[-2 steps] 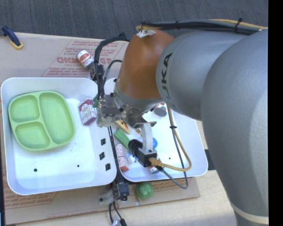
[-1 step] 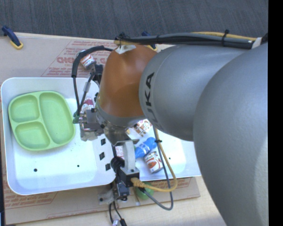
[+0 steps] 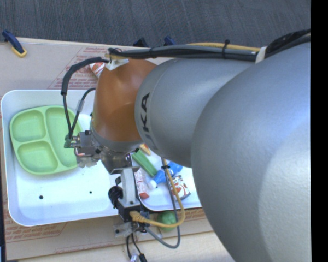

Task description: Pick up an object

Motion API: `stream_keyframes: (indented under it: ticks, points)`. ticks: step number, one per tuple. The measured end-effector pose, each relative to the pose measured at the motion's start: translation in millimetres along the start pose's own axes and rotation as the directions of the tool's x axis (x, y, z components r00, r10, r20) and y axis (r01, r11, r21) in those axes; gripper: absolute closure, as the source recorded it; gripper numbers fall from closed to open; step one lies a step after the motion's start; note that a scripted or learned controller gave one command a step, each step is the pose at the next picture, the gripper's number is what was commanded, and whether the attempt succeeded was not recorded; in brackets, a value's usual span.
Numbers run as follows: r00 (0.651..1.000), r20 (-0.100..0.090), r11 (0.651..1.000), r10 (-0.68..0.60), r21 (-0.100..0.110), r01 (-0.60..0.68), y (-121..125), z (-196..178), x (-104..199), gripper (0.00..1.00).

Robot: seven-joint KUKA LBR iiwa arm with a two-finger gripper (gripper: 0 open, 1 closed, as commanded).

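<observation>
The grey arm (image 3: 235, 130) loomed closest to the camera, reaching in from the right, its orange band (image 3: 117, 105) hanging over the seam between the two bins. Beneath the band, the gripper (image 3: 86, 149) sat low over the right edge of the green divided tray (image 3: 39, 138); the wrist hid most of it, so it could not be told whether the claw was released or clenched, and nothing was seen in its grasp. The tray lay in the far half of the left bin (image 3: 54, 206). In the right bin (image 3: 163, 202), partly under the arm, lay the other things to pick: a green tube (image 3: 145, 161), a blue item (image 3: 174, 171) and a red-and-white packet (image 3: 181, 189), close together. A blue clamp (image 3: 13, 41) gripped the bench's far left corner.
</observation>
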State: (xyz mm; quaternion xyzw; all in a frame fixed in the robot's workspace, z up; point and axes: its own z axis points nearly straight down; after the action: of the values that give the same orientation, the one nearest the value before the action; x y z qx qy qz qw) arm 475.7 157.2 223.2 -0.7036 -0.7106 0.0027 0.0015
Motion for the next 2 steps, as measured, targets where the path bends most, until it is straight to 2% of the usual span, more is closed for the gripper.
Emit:
stream_keyframes:
  ticks: [1, 2]
  points:
    - [1.000, -0.002, 1.000, 0.002, -0.004, -0.002, 0.7, -49.1, 61.2, 1.00]
    - [1.000, -0.002, 1.000, 0.002, -0.003, -0.002, 0.7, -48.0, 60.7, 1.00]
